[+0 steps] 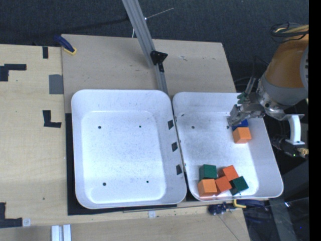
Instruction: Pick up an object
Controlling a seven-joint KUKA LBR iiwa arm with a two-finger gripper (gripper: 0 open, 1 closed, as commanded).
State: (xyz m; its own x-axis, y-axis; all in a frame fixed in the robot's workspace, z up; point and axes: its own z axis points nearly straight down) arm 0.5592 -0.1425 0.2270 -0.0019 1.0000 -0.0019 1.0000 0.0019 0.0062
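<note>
An orange block (242, 134) lies in the right bin (200, 144), near its far right side, touching a blue block (241, 124) half hidden under the pincer (237, 115). Whether the pincer grips anything cannot be told. At the bin's near edge cluster two green blocks (207, 172) and two orange ones (207, 187). The left bin (120, 149) sits alongside on the tabletop (30, 149).

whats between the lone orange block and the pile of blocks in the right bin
Bare white bin floor in the camera view; nothing lies between the lone orange block and the pile.
</note>
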